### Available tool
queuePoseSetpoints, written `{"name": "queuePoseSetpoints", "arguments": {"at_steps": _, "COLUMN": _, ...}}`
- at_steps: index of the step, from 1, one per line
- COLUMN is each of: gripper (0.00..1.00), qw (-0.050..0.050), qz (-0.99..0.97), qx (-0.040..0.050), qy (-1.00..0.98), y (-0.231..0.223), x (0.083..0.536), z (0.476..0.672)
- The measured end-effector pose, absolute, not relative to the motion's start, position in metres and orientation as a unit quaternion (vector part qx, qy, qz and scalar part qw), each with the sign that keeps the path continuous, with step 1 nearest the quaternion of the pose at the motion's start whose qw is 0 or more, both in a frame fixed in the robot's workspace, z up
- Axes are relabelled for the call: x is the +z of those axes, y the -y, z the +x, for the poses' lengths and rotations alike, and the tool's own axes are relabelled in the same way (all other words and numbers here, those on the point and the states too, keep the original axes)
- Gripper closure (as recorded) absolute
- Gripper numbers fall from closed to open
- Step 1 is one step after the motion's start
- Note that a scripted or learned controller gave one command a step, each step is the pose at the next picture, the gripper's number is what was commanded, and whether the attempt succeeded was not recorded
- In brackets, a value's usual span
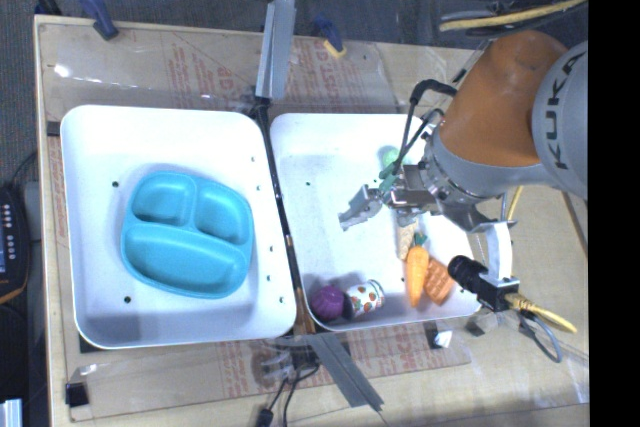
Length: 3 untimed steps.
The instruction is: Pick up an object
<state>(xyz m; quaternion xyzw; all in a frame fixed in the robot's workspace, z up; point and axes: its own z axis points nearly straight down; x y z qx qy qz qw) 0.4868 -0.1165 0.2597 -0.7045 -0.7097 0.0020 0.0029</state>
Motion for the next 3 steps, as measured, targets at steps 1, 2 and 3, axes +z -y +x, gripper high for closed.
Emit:
{"name": "queuePoseSetpoints", "arguments": {"at_steps": 1, "gripper": 0.0, "qw": 0.002, "qz": -0.705, "qx": 0.0025, "qy": 0.709, "y": 0.109, "x": 0.125, "z": 0.475}}
{"name": "queuePoseSetpoints", "arguments": {"at_steps": 2, "gripper": 0.0, "qw": -0.007, "qz": -0.708, "qx": 0.0022, "qy": 0.706, "y": 0.114, "x": 0.094, "z": 0.539}}
{"name": "queuePoseSetpoints", "arguments": {"at_steps": 3, "gripper": 0.0, "qw": -0.007, "qz": -0.709, "qx": 0.0022, "qy": 0.706, "y": 0.116, "x": 0.095, "z": 0.477}}
